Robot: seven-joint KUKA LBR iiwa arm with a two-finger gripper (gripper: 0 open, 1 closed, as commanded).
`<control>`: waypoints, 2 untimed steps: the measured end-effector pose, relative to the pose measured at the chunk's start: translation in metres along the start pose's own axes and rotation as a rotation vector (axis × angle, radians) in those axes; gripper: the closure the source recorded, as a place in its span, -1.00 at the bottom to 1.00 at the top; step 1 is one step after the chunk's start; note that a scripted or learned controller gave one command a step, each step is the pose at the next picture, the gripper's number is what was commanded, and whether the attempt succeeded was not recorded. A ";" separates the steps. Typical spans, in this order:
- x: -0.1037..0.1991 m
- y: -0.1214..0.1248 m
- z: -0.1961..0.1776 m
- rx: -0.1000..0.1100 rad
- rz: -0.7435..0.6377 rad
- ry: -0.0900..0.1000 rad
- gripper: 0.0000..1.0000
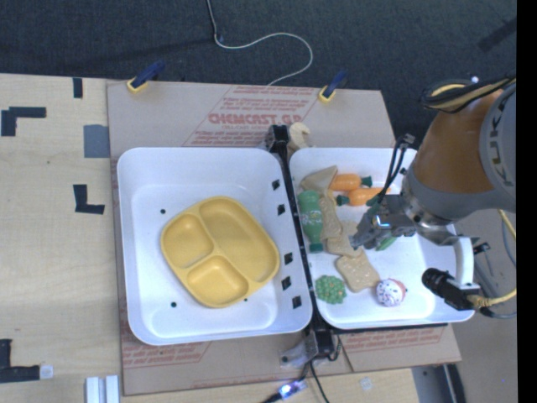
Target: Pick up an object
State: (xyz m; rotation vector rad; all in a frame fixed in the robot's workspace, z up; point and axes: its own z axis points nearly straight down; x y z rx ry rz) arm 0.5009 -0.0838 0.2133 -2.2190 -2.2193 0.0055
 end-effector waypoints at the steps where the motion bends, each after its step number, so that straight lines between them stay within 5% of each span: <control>1: 0.008 -0.008 -0.018 -0.004 -0.002 0.001 1.00; 2: 0.003 0.008 -0.005 -0.003 -0.001 -0.001 1.00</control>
